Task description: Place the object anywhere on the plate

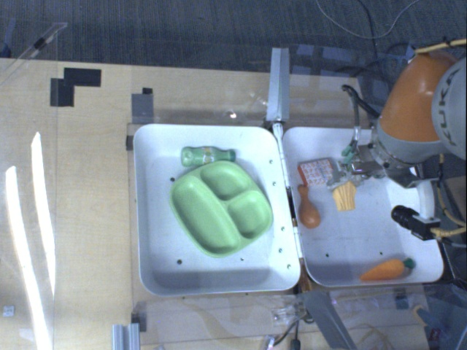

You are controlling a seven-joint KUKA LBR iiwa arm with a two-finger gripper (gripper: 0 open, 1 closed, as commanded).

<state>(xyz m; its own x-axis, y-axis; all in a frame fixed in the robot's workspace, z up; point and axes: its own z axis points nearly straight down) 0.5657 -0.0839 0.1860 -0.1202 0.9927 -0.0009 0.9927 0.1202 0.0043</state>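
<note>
Over the right bin (430,265), the gripper (355,160) hangs low at the far side, right next to the yellow block (344,196) and the red-and-white card (316,171). Honestly can't tell how wide the fingers are, it's all a blur of metal from this angle, and nothing visibly sits between them. The arm (423,108) covers the bin's far right corner. A brown pear-shaped thing (309,211) lies near the divider, a carrot (387,269) near the front. The left bin (149,261) has the green 3-section plate (221,208), with a green bottle (206,154) touching its far edge.
</note>
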